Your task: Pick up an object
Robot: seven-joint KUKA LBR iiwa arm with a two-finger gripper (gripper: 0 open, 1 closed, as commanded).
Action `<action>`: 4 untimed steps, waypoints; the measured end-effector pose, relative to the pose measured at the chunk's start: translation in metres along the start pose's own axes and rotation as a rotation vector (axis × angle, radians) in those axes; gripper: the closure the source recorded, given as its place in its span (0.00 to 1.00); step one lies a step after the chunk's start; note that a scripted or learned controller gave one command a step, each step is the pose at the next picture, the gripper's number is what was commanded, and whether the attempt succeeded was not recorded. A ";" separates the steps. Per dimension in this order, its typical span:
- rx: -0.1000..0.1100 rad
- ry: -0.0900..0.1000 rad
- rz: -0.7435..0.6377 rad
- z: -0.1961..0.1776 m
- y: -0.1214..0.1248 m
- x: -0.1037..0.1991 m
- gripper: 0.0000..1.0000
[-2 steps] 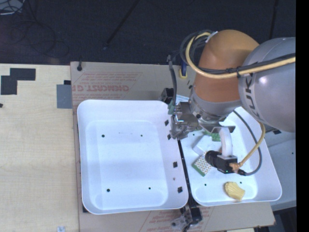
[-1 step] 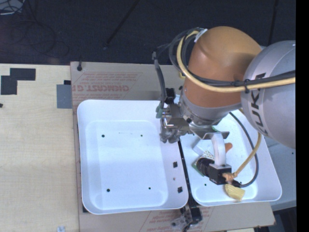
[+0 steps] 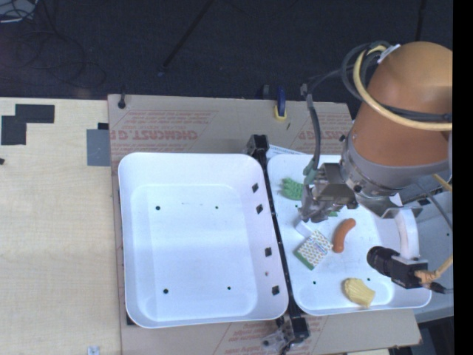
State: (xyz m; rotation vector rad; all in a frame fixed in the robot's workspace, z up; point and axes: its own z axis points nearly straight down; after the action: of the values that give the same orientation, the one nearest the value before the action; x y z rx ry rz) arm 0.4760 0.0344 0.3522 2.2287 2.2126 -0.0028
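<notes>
My end effector (image 3: 316,209): low over the upper left part of the right white bin (image 3: 325,291); I cannot tell whether it is released or clenched, and I see nothing grasped in it.
Objects to pick, four, all in the right bin: one green knobbly plastic piece (image 3: 293,189), one orange sausage-shaped piece (image 3: 343,235), one green-and-white checkered flat packet (image 3: 313,249), one yellow rounded lump (image 3: 358,291).
Nearest to me: the checkered packet, just below me in the view; the green piece just to its left side, close to the bin's wall.
Edges: the yellow lump lies near the front rim; the orange piece sits mid-bin.
Open room: bare floor in the front left corner of the right bin.
Bins, two: the left white bin (image 3: 192,250) adjoins the right one on the pale wooden tabletop (image 3: 52,235).
</notes>
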 end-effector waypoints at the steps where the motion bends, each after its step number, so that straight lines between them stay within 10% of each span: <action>1: -0.007 0.003 -0.009 -0.077 0.008 0.014 1.00; 2: 0.013 0.000 -0.007 0.022 0.013 0.014 1.00; 3: -0.004 0.005 -0.017 -0.036 0.056 0.110 1.00; 4: 0.021 -0.003 -0.011 0.110 0.014 0.152 1.00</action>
State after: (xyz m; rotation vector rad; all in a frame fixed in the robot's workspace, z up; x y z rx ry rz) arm 0.4913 0.1857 0.2418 2.2249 2.2339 -0.0295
